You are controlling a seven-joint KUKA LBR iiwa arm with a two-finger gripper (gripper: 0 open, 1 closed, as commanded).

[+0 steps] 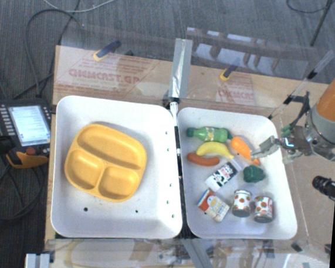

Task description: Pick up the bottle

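One green bottle [209, 133] lies on its side; it looks light, hard and slippery, so grab its middle. I cannot tell if the tool [270, 146] is open or closed.

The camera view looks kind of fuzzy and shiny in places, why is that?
In the camera view, the white bins look bright and washed out under strong light; a small glare spot sits at the bottom edge; the little toys, like the green bottle and cans, look soft, so their labels can't be read; the end effector is a bit blurry.
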